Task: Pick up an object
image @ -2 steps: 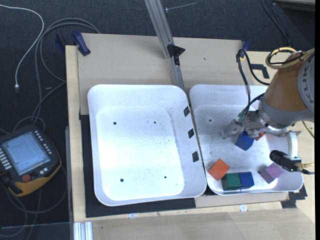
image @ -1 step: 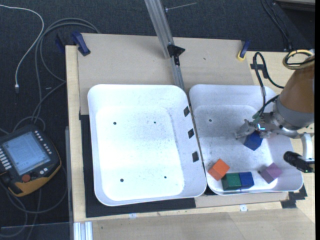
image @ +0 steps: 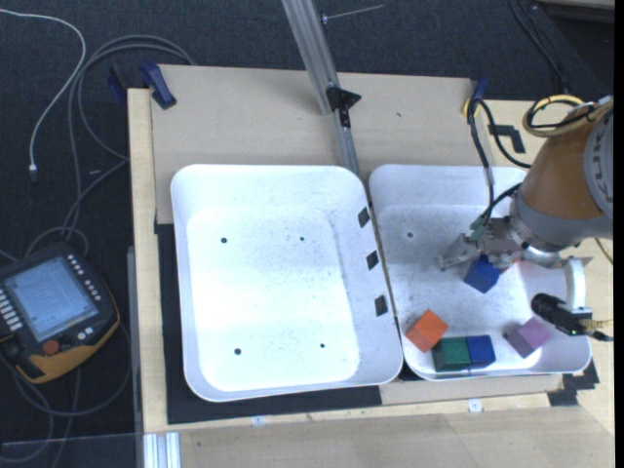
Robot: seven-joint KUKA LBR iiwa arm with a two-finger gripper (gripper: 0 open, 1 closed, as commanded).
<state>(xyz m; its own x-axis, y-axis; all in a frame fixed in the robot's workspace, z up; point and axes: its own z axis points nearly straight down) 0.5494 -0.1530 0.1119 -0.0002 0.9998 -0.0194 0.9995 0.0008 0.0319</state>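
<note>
Arm (image: 570,178) reaches in from the counter's right edge, wrist low over the right bin (image: 429,203). Gripper (image: 476,252) sits near that bin's middle, a bit toward its right wall.

Fingers (image: 458,256) — one grey tip shows, pointing left and down to the bin floor. Open or closed: cannot tell, the wrist body hides the gap.

Blue block (image: 482,277) lies tilted just beside the gripper's near side, touching or nearly so. Not visibly between the fingers, so no confirmed grip.

Other items, all along the right bin's near wall:
- orange block (image: 426,331) at the near-left corner
- green block (image: 451,354) just beside it, against the near rim
- second blue block (image: 480,350) touching the green one's right side
- purple block (image: 529,337) further right, apart from the blue one

Left bin (image: 263,281) sits flush against the right one, dark clips on the shared wall. Metal pole (image: 314,47) runs from the counter's far edge down to the gap between bins. Pendant (image: 49,305) lies on the floor off the counter's left edge — cables trail from it.
</note>
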